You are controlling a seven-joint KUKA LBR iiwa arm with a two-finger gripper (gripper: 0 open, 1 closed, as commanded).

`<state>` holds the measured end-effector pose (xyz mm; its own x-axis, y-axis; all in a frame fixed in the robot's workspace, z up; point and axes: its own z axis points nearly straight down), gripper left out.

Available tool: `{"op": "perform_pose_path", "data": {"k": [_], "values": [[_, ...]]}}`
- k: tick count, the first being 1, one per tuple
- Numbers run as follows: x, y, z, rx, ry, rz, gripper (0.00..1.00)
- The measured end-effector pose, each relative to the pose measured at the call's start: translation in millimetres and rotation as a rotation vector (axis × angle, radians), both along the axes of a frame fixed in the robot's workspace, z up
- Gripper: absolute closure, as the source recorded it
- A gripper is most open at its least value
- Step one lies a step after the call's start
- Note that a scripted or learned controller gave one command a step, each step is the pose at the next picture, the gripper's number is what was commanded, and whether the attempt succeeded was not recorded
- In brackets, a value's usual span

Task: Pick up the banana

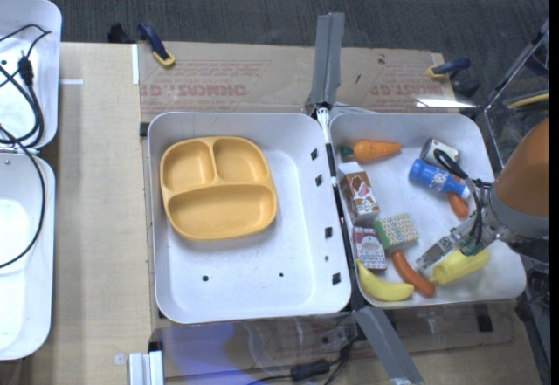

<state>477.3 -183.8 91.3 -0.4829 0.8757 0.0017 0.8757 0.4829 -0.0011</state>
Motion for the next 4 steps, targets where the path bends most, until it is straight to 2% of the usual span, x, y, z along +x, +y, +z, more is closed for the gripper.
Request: {"op": "perform_pose_path", "data": {"k": [1, 2, 3, 4], "values": [[0.5, 0.0, 8.9, 0.000, -0.001, -0.003, 1.00], [0.3, 13.7, 13.1, 0.000, -0.001, -0.024, 1.00], [1.2, 33.2, 116.5, -0.001, -0.002, 0.086, 1.00], [1.1, -9.2, 137.3, -0.003, -0.003, 0.127, 1.00]]}}
